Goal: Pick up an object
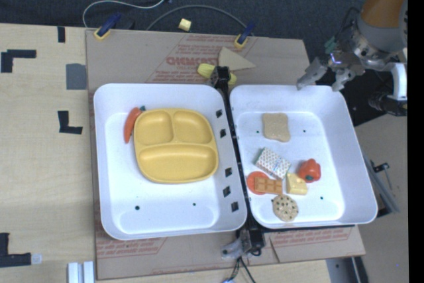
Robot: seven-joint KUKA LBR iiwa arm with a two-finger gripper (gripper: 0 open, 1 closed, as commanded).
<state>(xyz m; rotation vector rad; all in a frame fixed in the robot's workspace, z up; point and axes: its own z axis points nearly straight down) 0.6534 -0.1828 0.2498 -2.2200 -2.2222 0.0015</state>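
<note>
My gripper point(324, 77) hangs at the upper right, over the far right corner of the right bin point(344, 142), its two fingers spread open with nothing between them. Inside that bin lie a tan bread slice point(275, 126), a white checkered wafer point(272, 162), an orange waffle piece point(264, 183), a yellow cheese wedge point(296, 185), a red tomato-like toy point(309, 170) and a chocolate-chip cookie point(285, 207). All of them sit well below and left of the gripper.
The left bin point(112, 195) holds a yellow divided plate point(176, 144) with an orange carrot point(131, 122) beside its left edge. Black clips run along the seam between the bins. Cables and yellow clamps lie on the cardboard behind.
</note>
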